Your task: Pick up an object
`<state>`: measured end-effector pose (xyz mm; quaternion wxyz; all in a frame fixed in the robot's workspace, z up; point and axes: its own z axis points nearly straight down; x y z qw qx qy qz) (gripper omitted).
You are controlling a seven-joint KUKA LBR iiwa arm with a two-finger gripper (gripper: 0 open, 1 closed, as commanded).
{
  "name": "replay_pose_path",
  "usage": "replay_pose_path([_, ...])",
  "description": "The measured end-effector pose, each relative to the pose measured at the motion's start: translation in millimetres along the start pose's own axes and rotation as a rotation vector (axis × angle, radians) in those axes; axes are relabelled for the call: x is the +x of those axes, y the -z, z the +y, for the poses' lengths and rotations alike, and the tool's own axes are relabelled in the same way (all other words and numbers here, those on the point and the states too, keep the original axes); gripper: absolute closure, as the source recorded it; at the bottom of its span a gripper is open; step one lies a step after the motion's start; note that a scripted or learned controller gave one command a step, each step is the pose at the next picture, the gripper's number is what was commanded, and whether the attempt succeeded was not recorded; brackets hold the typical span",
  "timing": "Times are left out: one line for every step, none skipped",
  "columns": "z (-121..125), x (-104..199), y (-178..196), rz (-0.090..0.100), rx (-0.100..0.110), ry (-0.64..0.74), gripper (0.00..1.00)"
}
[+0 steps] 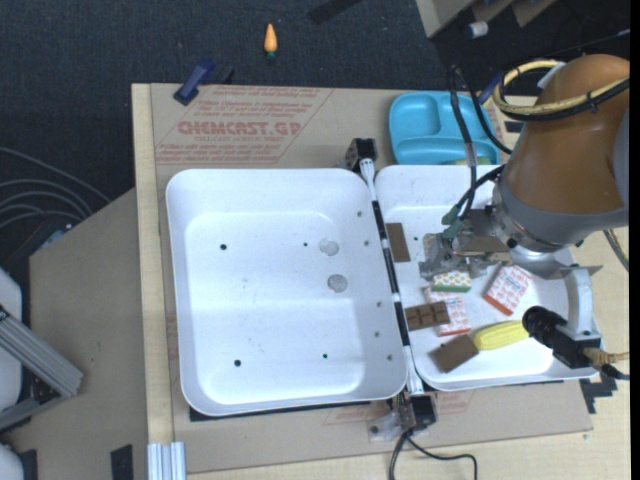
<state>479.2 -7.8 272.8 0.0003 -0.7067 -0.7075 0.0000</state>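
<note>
Two shallow white plastic bins sit side by side. The left bin (pixel 270 288) is smooth and glossy (two pale round marks on its floor). The right bin (pixel 420 193) holds small packets, a brown chocolate bar (pixel 425 315) and a yellow banana-shaped toy (pixel 500 335). The gripper (pixel 440 256) hangs low over those packets; its grip I cannot tell

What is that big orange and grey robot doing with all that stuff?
The robot arm is reaching down into the right bin, trying to pick something up. Its gripper hangs low over a pile of small things: a yellow toy, brown blocks and little packets. I can't tell whether it has grabbed anything yet. The left bin sits beside it.
</note>
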Motion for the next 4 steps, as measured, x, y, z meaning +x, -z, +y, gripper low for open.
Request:
replay_pose_path([37,-41,-11,-0.001,-0.002,-0.002,1.0])
replay_pose_path([1,-79,-4,0.0,0.003,-0.002,1.0])
replay_pose_path([0,-82,-6,0.001,0.003,-0.002,1.0])
replay_pose_path([0,-62,-7,0.001,0.003,0.0,1.0])
